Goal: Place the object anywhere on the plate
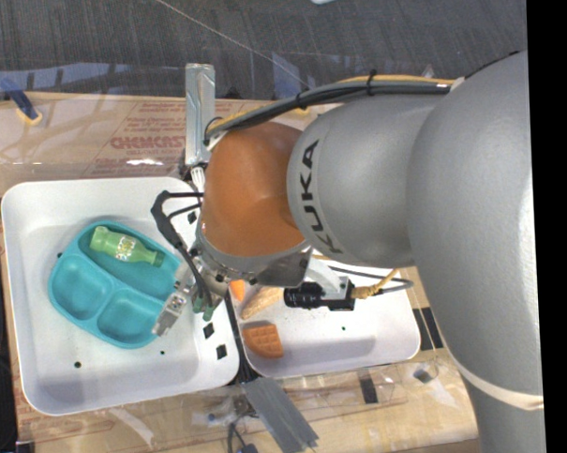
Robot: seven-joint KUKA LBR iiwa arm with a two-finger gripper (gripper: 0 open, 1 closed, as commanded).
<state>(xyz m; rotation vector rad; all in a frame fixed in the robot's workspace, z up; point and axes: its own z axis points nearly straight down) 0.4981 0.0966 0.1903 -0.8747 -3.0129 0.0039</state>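
Camera view, looking down at a slant: two shallow white bins sit side by side on the bench, the left bin (46,372) and the right bin (382,343). A teal divided plate (84,286) lies in the left bin, toward its middle. A green bottle (125,247) with a pale label lies on its side in the plate's upper compartment, its neck pointing toward the right bin. The grey arm (422,177), with its orange band (249,189), reaches over the wall shared by both bins. The gripper (175,310) hangs over the plate's right edge, just below and to the right of the bottle; its state cannot be made out. Near the left end of the right bin lies an orange ridged block (263,340), with a tan piece (257,302) just above it.
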